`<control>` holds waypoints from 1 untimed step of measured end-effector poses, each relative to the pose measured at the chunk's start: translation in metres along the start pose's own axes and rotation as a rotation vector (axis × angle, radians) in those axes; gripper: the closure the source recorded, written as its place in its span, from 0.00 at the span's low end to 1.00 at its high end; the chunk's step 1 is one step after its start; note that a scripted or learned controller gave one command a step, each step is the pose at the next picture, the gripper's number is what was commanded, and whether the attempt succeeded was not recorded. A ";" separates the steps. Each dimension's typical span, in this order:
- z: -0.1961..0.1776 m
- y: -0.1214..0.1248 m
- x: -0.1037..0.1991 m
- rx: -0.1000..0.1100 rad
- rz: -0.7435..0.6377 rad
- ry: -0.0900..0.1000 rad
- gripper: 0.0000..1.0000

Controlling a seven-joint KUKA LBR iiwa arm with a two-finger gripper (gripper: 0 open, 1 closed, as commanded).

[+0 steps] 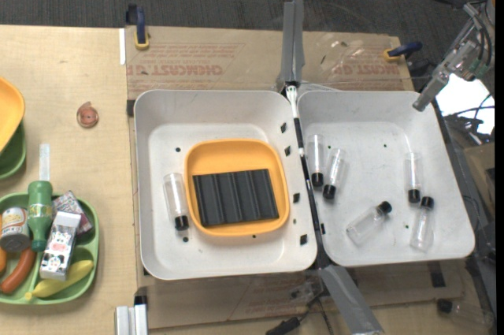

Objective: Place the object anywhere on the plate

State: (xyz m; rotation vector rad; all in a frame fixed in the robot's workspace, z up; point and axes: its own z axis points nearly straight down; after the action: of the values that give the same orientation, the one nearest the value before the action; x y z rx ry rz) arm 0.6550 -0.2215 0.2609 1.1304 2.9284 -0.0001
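Arm parked at right bin's far corner; can't tell jaw state. Vials lie loose in right bin, plate in left. Risk: round vials roll, slip when pinched.

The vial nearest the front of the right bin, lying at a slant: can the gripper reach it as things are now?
Probably yes. The vial lies apart from the others, with nothing over it, and the gripper hangs over the bin's far right corner.
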 end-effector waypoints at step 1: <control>0.000 -0.002 0.003 0.000 -0.134 0.000 0.00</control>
State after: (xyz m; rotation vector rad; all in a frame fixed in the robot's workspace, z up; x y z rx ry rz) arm 0.6513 -0.2212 0.2613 0.9314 2.9980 -0.0004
